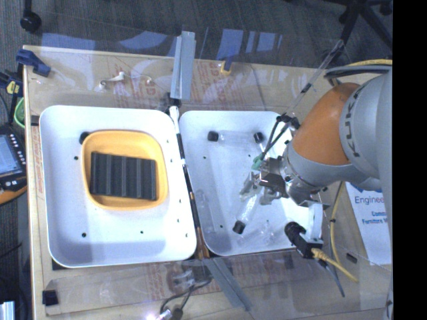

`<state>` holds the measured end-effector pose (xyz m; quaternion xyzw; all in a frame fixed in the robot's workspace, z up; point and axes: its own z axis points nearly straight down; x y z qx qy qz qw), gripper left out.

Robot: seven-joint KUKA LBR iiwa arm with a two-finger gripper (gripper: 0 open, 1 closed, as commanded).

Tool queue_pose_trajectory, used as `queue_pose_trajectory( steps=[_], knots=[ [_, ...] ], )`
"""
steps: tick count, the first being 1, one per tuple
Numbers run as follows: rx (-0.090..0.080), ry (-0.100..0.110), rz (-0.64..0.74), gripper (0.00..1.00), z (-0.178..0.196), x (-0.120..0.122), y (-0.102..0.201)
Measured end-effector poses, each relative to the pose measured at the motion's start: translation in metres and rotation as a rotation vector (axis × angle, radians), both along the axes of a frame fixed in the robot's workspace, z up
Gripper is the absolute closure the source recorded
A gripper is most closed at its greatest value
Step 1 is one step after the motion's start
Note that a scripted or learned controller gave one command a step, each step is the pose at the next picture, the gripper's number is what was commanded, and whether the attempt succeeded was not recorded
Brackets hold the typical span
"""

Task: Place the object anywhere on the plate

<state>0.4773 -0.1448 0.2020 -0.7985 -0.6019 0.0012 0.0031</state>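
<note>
The small see-through thing with a black cap (241, 219) lies in the shallow white bin on the right (217, 199), near that bin's front wall. It is tilted, with its black cap at the low end. It is hard to see well because it is clear. The shiny metal claw (262, 182) hangs just above its top end, and I cannot tell if the claw is spread, pressed together or pinching it. Two small black round bits (213, 137) (259, 137) sit near the back of the same bin. The big grey arm with the orange band (327, 135) comes in from the right side. The yellow plate with a dark ridged middle (123, 143) sits in the shallow white bin on the left (60, 179), well apart from the see-through thing. Both bins rest side by side on the brown bench (87, 72).
</note>
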Motion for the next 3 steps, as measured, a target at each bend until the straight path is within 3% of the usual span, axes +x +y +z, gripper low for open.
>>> queue_pose_trajectory(
  steps=[1, 2, 3],
  knots=[
    [-0.002, -0.002, 0.051, 1.0, 0.049, 0.038, 0.065],
    [-0.002, -0.001, 0.152, 1.0, 0.005, 0.085, 0.129],
    [-0.002, -0.001, 0.152, 0.0, 0.005, 0.085, 0.129]
  ],
)
